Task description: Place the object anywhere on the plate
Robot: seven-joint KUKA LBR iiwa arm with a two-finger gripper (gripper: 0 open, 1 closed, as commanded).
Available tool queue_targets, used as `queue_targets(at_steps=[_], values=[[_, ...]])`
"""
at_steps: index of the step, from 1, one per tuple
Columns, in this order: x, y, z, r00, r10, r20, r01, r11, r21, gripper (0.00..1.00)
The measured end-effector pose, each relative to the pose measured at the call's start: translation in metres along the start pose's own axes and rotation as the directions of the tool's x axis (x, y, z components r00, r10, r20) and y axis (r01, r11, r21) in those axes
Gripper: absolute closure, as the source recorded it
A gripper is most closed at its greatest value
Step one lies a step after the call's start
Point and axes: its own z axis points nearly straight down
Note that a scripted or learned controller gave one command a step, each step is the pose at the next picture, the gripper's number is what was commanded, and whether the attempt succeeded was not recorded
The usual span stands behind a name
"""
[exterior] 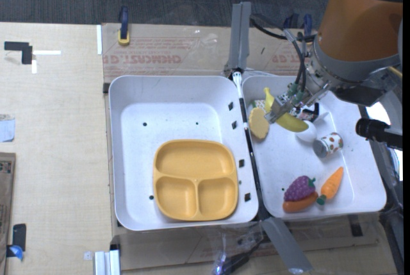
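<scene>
I'm watching the two-finger gripper (pixel 280 111) hanging low over the right white bin (pixel 359 203), beside the yellow plastic banana (pixel 289 121); I can't tell its finger state. The yellow three-compartment plate (pixel 195 178) is sitting in the left white bin (pixel 128 139), with bare floor behind it.

The bench (pixel 51 139) is a pale wood-grain surface. Two shallow white bins sit directly on it, side by side and touching along their inner walls. The left bin (pixel 128 158) is the reference point. The right bin (pixel 365 203) stands immediately to its right. Behind the left bin lies a sheet of brown cardboard (pixel 173 49) with red lettering. A blue-and-yellow clamp (pixel 123 30) stands beyond the bin's far-left corner. A black bracket (pixel 19 50) lies well left of the bin, toward the far edge.
</scene>
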Motion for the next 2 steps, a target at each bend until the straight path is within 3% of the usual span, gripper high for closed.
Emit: queue_targets(at_steps=[1, 2], values=[[-0.024, 0.005, -0.044, 0.982, -0.189, 0.001, 0.189, 0.982, -0.001, 1.00], [-0.022, -0.048, -0.009, 0.987, -0.161, -0.001, 0.161, 0.987, 0.001, 1.00]])
